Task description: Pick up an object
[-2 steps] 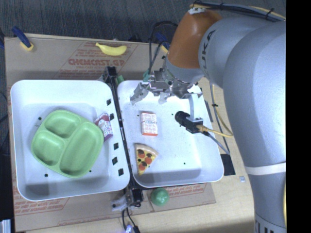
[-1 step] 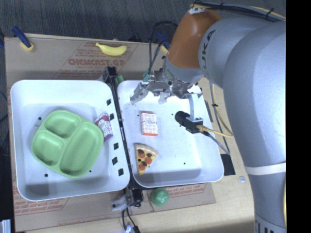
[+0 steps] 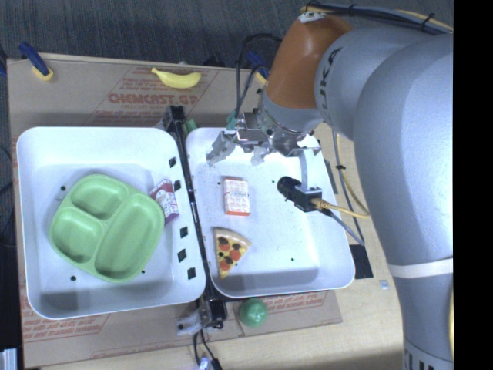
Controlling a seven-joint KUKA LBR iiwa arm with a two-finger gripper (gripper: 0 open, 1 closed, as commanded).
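My gripper [image 3: 237, 153] hangs over the back of the right bin [image 3: 331, 260], open, with nothing between its fingers. Just in front of it an orange and white box [image 3: 236, 196] lies flat on the bin floor. A toy pizza slice [image 3: 228, 251] lies nearer the front left corner of that bin. In the left bin [image 3: 38, 160] sit a green divided plate [image 3: 108, 226] and a small maroon and white packet [image 3: 164, 199] by its right wall.
A yellow banana [image 3: 177, 76] lies on the cardboard behind the bins. A green ball [image 3: 252, 312] rests in front of the right bin. The grey arm covers the right side of the bench.
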